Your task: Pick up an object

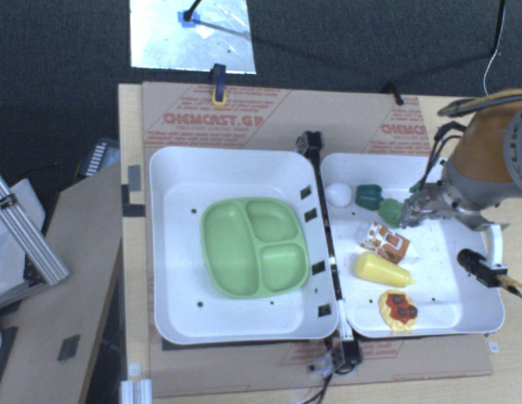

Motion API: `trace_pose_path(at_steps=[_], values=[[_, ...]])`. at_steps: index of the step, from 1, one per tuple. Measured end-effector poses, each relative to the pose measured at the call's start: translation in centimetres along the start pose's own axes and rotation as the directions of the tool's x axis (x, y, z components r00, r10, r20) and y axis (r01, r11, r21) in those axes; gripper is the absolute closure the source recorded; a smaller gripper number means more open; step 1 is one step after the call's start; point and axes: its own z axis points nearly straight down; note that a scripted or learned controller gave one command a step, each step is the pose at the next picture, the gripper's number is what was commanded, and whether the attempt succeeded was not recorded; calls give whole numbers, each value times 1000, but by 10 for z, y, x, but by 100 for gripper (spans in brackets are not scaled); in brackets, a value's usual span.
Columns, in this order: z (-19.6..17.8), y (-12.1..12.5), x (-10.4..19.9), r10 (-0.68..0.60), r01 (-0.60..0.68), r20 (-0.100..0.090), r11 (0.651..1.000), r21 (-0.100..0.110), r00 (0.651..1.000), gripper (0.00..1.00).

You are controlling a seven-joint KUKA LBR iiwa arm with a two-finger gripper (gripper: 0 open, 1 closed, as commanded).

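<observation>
We take the green toy point(389, 209) touching the pincer point(410, 212) on its bin-centre side as the likely target; it looks like small moulded plastic, light, stiff and smooth, so it may slip, and we would close across its narrow middle. Whether the pincer is open or has hold of anything, we cannot tell; its tip is a blur against the toy. Just beyond the toy sits a darker green piece point(369, 195), rounded and glossy; further out, a white ball point(338, 194), smooth and apt to roll. Below the pincer lies an orange-and-white box point(386, 241), flat-sided; then a yellow cone point(381, 269), tapered; then a flat yellow-and-red disc point(399, 310), hard to get under. All rest in the right bin point(476, 310), matte white; the left bin point(177, 310) holds a green divided tray point(227, 251).
</observation>
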Motion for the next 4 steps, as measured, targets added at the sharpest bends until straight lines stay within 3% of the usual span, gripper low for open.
trace_pose_path(at_steps=[1,2,3,4], values=[[-63,-2,1,1,-1,1,1000,16,1000,100],[-110,1,1,0,0,2,1000,16,1000,100],[-101,1,1,0,0,1,1000,21,1000,100],[-94,-6,57,-4,4,-3,1000,23,1000,100]])
